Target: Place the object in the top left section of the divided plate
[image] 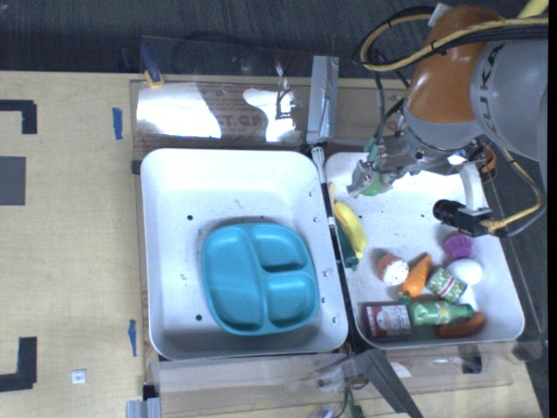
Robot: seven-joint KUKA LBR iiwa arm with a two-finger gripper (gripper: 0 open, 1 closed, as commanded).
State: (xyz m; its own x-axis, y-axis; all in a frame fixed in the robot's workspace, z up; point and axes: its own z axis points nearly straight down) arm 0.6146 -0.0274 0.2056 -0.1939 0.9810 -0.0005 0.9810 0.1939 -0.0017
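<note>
Robot lab or test cell, not a home. Pale wood surface (61, 259) marked with black tape corners (22, 116) at frame left, two white bins (165, 190) bolted side by side, exposed yellow cabling (409, 24) at upper right, toy food (426, 294) at lower right.

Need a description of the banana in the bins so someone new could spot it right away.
Start at the right bin, the one crowded with toy food. Follow its left wall, next to the bin holding the blue divided plate, to the upper half. The banana lies there lengthwise along that wall: a curved yellow piece, apart from the cluster of items lower in the bin and the only yellow one.
</note>
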